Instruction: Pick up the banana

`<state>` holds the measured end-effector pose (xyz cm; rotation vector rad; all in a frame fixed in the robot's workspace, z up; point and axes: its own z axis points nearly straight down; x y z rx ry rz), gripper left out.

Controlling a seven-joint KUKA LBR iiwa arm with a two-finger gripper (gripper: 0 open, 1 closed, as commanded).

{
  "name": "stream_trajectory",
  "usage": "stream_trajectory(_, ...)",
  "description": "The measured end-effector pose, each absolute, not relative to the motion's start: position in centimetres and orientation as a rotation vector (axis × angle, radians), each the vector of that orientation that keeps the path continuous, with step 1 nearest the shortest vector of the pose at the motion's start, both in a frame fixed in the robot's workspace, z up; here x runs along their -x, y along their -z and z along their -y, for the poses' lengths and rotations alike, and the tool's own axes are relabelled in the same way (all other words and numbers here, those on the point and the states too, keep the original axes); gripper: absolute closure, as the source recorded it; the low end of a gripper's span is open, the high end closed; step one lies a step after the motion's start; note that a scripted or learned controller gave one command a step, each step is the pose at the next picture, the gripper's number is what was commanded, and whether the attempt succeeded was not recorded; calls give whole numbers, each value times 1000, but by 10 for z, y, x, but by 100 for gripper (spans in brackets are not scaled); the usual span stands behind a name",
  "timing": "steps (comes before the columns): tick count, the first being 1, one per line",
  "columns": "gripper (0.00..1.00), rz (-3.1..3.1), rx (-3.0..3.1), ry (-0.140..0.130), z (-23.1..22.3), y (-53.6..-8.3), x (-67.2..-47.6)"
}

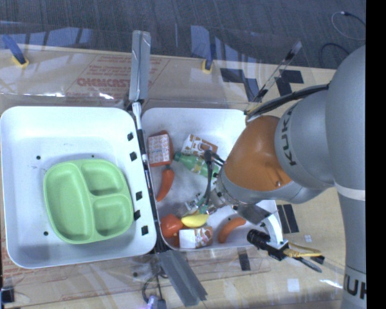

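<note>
The small yellow banana (194, 220) lies near the front of the right bin (180, 118), between a red tomato-like piece (171, 224) and an orange sausage-shaped piece (231, 228). My gripper (203, 204) reaches in from the right under the orange wrist band. It hangs just above and behind the banana, very close to it. The grey wrist hides the bin floor to the right of the banana.
A white-and-brown packet (196, 237) lies in front of the banana. Farther back are a red box (159, 148), a brown carton (198, 145), a green bottle (189, 163) and an orange-red pepper (166, 183). In the left bin (19, 127) sits a green divided plate (89, 200).
</note>
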<state>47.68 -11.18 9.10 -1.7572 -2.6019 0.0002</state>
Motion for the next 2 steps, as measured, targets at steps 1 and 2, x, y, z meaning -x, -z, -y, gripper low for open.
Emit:
stream_trajectory(1,100,2608,1754,3,112,-101,-479)
stream_trajectory(2,100,2267,2177,1,49,-192,-478)
